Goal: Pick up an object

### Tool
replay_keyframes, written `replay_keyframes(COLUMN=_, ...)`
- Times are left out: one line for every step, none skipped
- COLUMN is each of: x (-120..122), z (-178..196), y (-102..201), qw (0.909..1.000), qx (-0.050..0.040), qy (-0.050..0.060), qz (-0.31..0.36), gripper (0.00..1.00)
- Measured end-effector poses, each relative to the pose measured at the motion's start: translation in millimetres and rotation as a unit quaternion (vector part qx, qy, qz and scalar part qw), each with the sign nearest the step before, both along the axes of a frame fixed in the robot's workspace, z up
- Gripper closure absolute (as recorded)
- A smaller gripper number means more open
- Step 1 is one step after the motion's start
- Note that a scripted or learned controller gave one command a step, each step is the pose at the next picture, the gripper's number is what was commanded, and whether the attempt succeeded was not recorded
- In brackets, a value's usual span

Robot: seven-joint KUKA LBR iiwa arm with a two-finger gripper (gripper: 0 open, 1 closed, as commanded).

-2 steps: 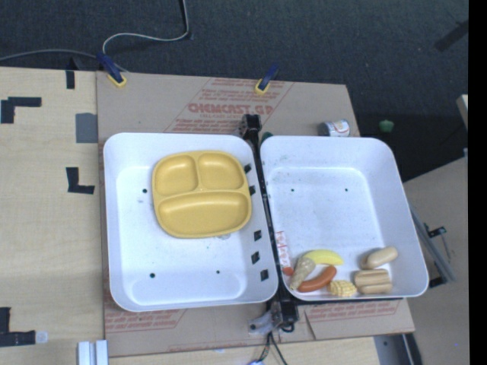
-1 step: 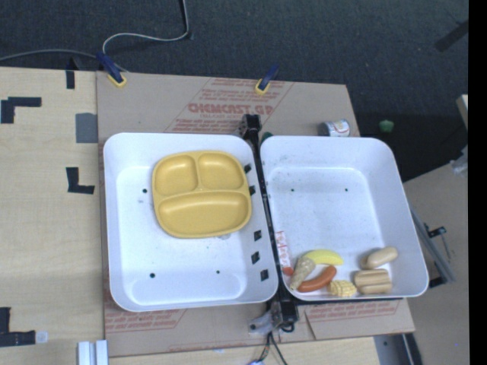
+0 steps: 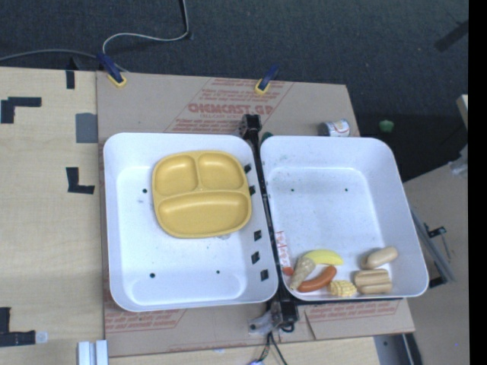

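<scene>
Hand's state cannot be told, and the pick seems not yet begun: on the table (image 3: pixel 46 226), left bin (image 3: pixel 122 280) holds a plate (image 3: pixel 202 193), while right bin's (image 3: pixel 335 181) near edge holds bun (image 3: pixel 373 281), sausage (image 3: pixel 317 280), banana (image 3: pixel 326 258) and corn (image 3: pixel 342 288), all lying loose.

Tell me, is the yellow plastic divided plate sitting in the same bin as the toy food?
No, the yellow plastic divided plate lies in the left white bin, the toy food in the right white bin.

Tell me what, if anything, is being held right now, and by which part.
Nothing is seen held. The toy foods, such as the banana and sausage, lie loose in the right bin; the yellow divided plate sits in the left bin.
</scene>
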State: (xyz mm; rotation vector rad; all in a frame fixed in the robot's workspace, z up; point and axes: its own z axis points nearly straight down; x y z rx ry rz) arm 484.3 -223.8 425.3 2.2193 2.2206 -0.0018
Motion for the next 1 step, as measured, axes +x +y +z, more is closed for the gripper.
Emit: replay_keyframes(x=-0.1, z=9.3, y=0.1, qw=1.0000, qx=0.0005, qy=0.000, qz=0.000, gripper=1.00)
